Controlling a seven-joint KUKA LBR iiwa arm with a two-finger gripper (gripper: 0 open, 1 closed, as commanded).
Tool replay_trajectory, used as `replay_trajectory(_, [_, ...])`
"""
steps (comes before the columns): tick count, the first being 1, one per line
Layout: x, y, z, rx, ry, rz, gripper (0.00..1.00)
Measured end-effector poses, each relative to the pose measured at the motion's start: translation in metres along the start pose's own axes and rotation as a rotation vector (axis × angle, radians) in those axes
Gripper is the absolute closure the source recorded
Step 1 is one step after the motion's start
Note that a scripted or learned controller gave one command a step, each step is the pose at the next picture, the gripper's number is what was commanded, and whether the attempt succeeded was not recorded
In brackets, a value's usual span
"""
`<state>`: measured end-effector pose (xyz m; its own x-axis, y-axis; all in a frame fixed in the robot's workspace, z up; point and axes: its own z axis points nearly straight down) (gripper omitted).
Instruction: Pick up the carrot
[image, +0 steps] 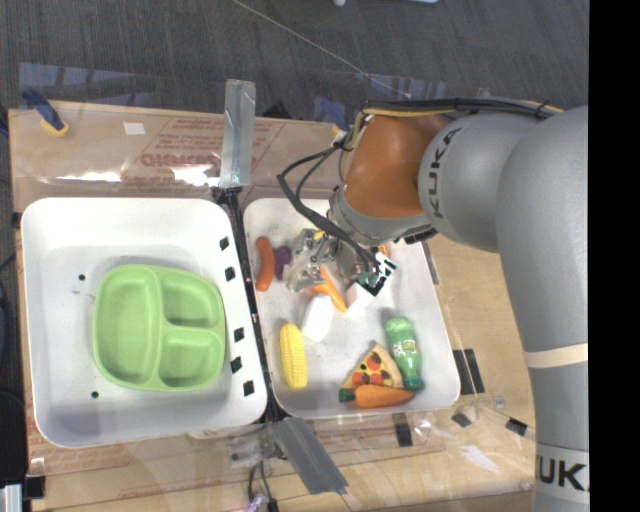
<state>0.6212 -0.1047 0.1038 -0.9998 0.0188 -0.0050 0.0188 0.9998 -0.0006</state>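
The carrot (383, 396) is orange with a dark green end. It lies flat along the front wall of the right bin (432, 300), just below a pizza slice (372, 368). My gripper (324, 268) is low over the back middle of that bin, well away from the carrot toward the back left. A small orange piece (331, 293) sits directly at the gripper's tip, touching a white block (317, 320). The wrist hides how the gripper stands on it.
The right bin also holds a red sausage (264, 263), a purple item (283, 260), a corn cob (292, 356) and a green bottle (403, 350). A green divided plate (158, 325) lies in the left bin (50, 250). The arm covers the right bin's back right.
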Motion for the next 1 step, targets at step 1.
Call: replay_trajectory(1, [0.0591,0.0106,-0.1305,0.003,-0.005,-0.412,1.00])
